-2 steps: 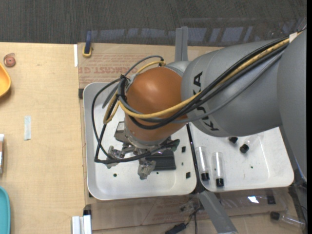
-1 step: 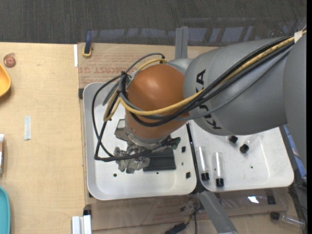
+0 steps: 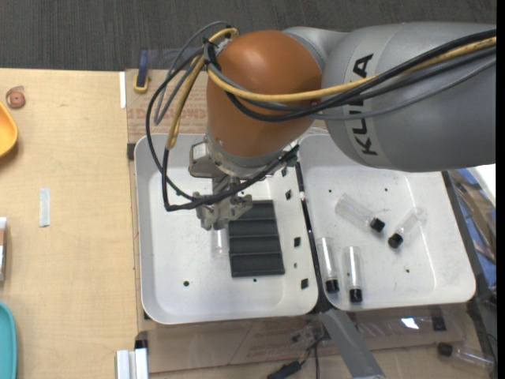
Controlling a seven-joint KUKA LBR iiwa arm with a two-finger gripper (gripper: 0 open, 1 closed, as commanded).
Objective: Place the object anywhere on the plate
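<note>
A black ridged plate (image 3: 255, 239) lies flat in the left white bin (image 3: 158, 290), right of its middle. My gripper (image 3: 219, 214) hangs below the orange wrist band, over the plate's upper left corner. A thin clear tube (image 3: 218, 242) shows just under the gripper, along the plate's left edge; whether it is held or lies on the bin floor I cannot tell. Several clear tubes with black caps lie in the right bin (image 3: 442, 287), one of them (image 3: 357, 212) near its middle.
The arm's grey body and looping cables cover the back of both bins. A wooden bench top (image 3: 71, 235) runs along the left, with an orange dish (image 3: 5, 133) and a teal item (image 3: 5, 342) at its left edge.
</note>
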